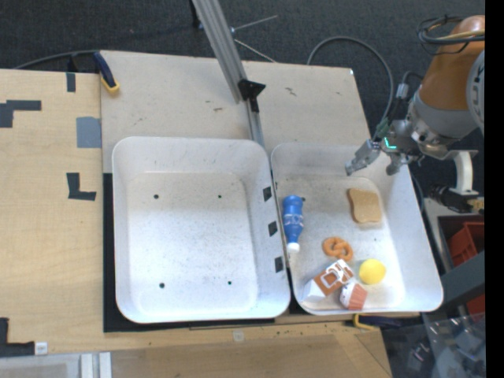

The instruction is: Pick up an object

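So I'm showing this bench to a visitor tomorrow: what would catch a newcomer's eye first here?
Probably the cluster of small things in the right bin: a blue bottle by its left wall, a slice of bread, a pretzel, a yellow ball and an orange-and-white carton. Next, the gripper above that bin's far end.
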